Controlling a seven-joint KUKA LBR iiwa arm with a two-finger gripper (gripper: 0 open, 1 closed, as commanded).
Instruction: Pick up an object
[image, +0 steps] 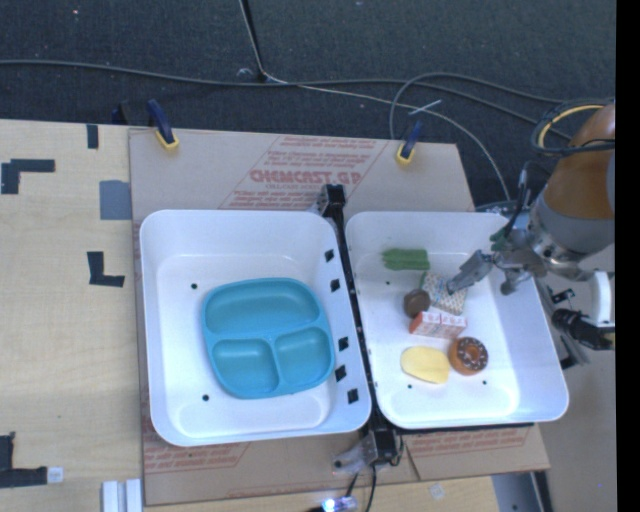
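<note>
Gripper (463, 280) position: low over the right bin (530, 390), reaching in from the right, fingers angled down and left toward the cluster of objects. Whether those fingers are spread or pressed together cannot be determined at this resolution, and nothing is visibly lodged between them.

Layout, largest item first:

1. Left bin (165, 330) carries a blue divided tray (268, 335). It plays no part in the present step.
2. The right bin holds every candidate object, grouped near its centre.
3. Green block (405, 260): lies flat toward the far wall, apart from the rest.
4. Yellow piece (426, 365): lies toward the near wall, just beside the doughnut (468, 355).
5. Small patterned box (440, 310): sits in the middle of the cluster, directly under the fingertips and touching, or nearly touching, a brown lump (416, 301).

Recommended procedure. The box appears to be the target, judging by the fingertip position. Contact is not confirmed. Centre the fingers across the narrower side of the box before closing, so that the brown lump is not trapped alongside it. Descend vertically; a slanted approach is likely to push the box toward the yellow piece. Close fully, then lift straight up and verify that the box rises with the fingers. If crowding defeats the grasp, the green block is probably the easier choice, since it has free space on all sides.
</note>
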